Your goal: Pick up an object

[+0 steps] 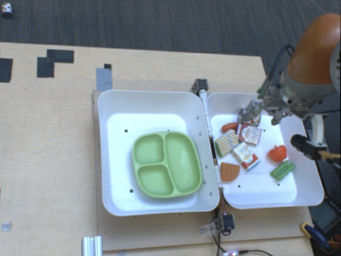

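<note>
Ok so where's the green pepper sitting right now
In the camera view the green pepper lies in the right bin, toward its right side, just below the red tomato and right of the small snack boxes.

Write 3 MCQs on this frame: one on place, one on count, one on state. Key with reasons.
1. Which bin holds the green divided plate?
A. Left bin
B. Right bin
C. Neither; it lies on the bench

2. How many compartments does the plate have?
A. Two
B. Three
C. Five

3. Where is the tool?
A. Over the left bin, above the plate
B. Over the right bin, at the pile of small items
C. Off over the bare bench

Key:
1 A: the green divided plate lies flat in the left bin, across the divider from the toys.
2 B: two small sections sit on one side and one long section on the other.
3 B: the tool is over the right bin, just above the red-and-white carton and beside the red sausage; the tomato and green vegetable lie apart from it.
</note>
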`<action>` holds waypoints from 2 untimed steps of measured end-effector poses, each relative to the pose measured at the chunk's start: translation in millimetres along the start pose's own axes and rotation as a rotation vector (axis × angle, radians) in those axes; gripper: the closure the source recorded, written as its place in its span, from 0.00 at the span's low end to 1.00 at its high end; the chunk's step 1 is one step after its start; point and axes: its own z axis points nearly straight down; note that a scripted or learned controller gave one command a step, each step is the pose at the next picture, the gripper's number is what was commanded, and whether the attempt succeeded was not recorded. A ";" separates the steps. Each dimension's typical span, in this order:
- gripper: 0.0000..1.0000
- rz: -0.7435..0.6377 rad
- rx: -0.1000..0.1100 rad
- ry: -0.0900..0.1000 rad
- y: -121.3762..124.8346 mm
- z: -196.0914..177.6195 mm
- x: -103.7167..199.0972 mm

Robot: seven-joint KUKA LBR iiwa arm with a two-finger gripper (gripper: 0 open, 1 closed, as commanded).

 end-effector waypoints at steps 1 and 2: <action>0.00 0.003 -0.003 -0.001 -61.3 153.7 -26.0; 1.00 0.002 -0.010 -0.002 -59.2 142.4 -25.8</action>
